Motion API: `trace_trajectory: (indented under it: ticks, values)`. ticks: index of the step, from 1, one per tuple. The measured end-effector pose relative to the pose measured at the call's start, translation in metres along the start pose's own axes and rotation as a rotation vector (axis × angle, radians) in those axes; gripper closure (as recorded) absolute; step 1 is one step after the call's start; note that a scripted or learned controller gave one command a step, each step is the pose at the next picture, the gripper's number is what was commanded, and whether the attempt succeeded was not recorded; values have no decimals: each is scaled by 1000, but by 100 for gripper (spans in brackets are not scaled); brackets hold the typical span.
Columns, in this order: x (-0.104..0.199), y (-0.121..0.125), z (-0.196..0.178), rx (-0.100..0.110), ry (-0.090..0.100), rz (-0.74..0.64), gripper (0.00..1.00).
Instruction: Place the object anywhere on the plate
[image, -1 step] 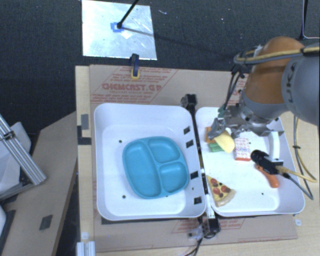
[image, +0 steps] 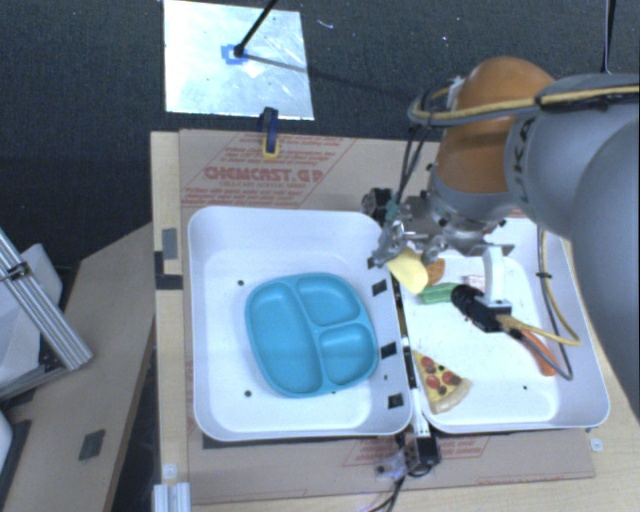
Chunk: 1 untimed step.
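The blue divided plate (image: 308, 332) lies in the middle of the left bin (image: 225, 250). My gripper (image: 400, 256) hangs over the rim between the two bins, just right of the plate's far right corner. It is shut on a pale yellow toy food piece (image: 410, 273), which hangs from the fingertips above the divide. The arm's grey and orange wrist hides the back of the right bin.
In the right bin (image: 560, 400) lie a green piece (image: 437, 293) and a small orange piece (image: 435, 271) beside the gripper, a pizza slice (image: 439, 381) at the front left, and an orange strip (image: 540, 352) at the right. Cardboard lies under both bins.
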<state>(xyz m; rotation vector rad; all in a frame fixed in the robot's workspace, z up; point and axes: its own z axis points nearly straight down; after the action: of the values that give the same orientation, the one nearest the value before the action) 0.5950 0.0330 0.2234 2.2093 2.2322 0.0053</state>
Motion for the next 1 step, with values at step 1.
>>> trace_trajectory:
  ticks: [1]
  values:
    - [50,18,10,1,-1,2,100]
